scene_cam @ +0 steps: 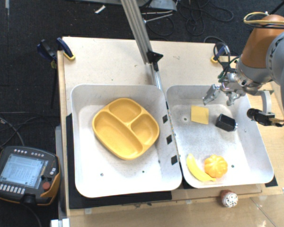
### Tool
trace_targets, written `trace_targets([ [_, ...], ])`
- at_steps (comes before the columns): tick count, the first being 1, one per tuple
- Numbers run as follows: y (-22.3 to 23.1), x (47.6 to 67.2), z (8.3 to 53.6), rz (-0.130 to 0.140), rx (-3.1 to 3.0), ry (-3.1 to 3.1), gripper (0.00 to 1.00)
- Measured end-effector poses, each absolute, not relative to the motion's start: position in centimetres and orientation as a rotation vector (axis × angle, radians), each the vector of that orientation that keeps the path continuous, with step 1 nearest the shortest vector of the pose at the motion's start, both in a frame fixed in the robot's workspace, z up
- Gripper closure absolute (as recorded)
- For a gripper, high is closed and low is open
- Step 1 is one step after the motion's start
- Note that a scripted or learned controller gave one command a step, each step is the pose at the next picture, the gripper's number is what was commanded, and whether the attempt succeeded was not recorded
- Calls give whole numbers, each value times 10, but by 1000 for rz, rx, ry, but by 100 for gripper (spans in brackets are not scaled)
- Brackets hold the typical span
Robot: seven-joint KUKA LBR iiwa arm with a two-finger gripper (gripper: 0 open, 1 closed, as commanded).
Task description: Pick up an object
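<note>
Black flooring and loose cables surround my bench, where two white bins sit side by side. My gripper (221,94) hovers over the back of the right bin (255,141), fingers spread with nothing between them. Nearest below it lies the yellow block (200,115), with a small black block (225,122) just beside. I judge the yellow block light and stiff, perhaps foam (hard to confirm), best pinched across its flat opposite sides. An orange round object (215,165) touching a banana (195,168) looks more slippery.
</note>
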State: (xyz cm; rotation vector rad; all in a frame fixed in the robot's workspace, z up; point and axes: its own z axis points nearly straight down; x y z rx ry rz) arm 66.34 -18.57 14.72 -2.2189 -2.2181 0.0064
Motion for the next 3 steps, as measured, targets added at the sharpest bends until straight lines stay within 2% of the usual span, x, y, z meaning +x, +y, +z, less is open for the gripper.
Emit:
trace_targets([
  [1, -185, 663, 93, 5, -2218, -2221, 0],
  [2, -185, 665, 108, -2, -2222, -2226, 100],
  [3, -181, 666, 173, -7, -2224, -2229, 100],
])
